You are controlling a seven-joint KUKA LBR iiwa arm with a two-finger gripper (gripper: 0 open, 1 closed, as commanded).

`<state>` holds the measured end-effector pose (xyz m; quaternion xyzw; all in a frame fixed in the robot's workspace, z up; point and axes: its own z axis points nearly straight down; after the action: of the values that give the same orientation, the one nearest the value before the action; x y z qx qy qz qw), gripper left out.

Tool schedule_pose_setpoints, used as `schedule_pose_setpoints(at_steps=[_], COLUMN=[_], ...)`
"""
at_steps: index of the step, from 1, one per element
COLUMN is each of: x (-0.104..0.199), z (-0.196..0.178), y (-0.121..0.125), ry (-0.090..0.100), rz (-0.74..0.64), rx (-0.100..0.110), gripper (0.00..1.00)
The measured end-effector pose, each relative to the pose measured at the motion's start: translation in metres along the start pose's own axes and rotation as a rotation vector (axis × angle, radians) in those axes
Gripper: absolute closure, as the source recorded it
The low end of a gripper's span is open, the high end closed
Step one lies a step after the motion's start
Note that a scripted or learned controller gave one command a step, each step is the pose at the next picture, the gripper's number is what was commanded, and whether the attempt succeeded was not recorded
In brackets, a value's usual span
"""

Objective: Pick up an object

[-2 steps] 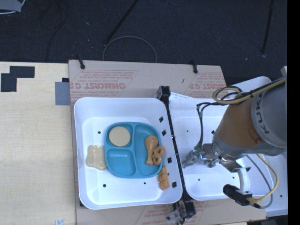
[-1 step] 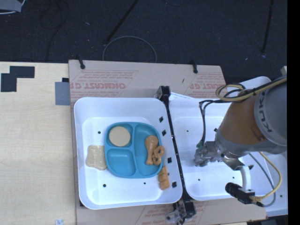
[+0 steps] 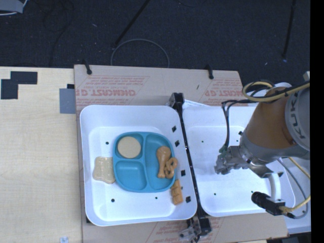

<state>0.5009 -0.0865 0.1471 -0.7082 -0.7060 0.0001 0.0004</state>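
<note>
— Tabletop, first entry?
— Pale wood tabletop (image 3: 35,161), with black and grey patches near its far left edge. On it lies a cardboard sheet (image 3: 152,87) with red print, backed by dark floor (image 3: 202,24).

— Containers?
— Two shallow white bins side by side on the cardboard: left bin (image 3: 98,130) and right bin (image 3: 228,199), joined along a black divider.

— Left bin, contents?
— Item 1: blue tray (image 3: 130,176) with three compartments, lying flat near the middle.
Item 2: round tan disc (image 3: 128,147) in the tray's far left compartment.
Item 3: pretzel-shaped piece (image 3: 166,162) in the tray's long right compartment.
Item 4: pale slab (image 3: 104,169) on the bin floor, touching the tray's left edge.
Item 5: small tan piece (image 3: 176,192) on the bin floor, just beside the tray's near right corner.

— Arm, pose?
— Grey arm (image 3: 304,120) enters from the right and bends down over the right bin. Its orange band (image 3: 266,123) sits above the wrist, and the wrist points down and towards the divider.

— Jaws?
— They are low over the left half of the right bin, near the divider and well apart from every listed item. I cannot tell whether they are apart or together, as the tips are lost against the wrist body.

— Things to pick?
— All five are in the left bin.
</note>
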Motion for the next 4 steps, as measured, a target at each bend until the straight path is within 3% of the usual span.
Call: schedule_pose_setpoints(at_steps=[2, 3, 4], x=[0.002, 0.059, 0.111], z=[-0.071, -0.075, -0.084], y=[-0.004, -0.012, -0.004], ry=[0.0, 0.003, 0.001], rz=[-0.003, -0.008, -0.007], rx=[0.0, 0.003, 0.003], gripper=[1.0, 1.0, 1.0])
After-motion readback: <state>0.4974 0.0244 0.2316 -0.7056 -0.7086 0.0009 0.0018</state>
